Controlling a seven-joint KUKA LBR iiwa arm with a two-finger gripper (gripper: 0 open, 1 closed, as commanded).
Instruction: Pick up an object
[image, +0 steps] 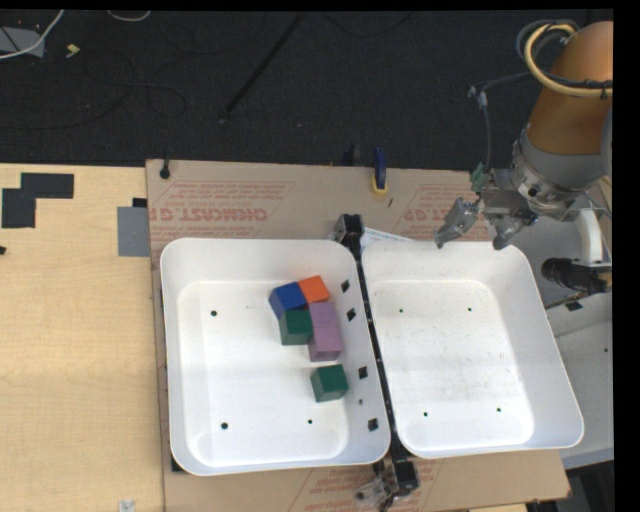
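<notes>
Nearest the lens, at the bottom of the camera view, a small dark metal clamp (392, 483) sits on the brown cardboard sheet (250, 205) where the two shallow white plastic bins meet. Above it to the left lies the left white bin (190, 420), which holds every candidate for picking: a lone dark green block (328, 383) toward the lower middle, and above it a tight cluster of a blue block (288, 297), an orange block (314, 289), a second dark green block (295, 326) and a long pale purple block (325, 331), all touching or nearly so. The right white bin (545, 400) has bare floor marked by a few dark dots. The two-finger gripper (480, 226) hangs over the back rim of the right bin, well apart from all the blocks, under the grey wrist and orange band of the arm. Its fingers (452, 224) appear spread wide with nothing between them. Judging by this, the task is at its very start: no block is gripped or lifted, and nothing has been approached. Left to do is the whole job, namely travelling across to the left bin, descending over one block, closing and lifting. The lone green block looks the easiest target, as it stands free of neighbours.
</notes>
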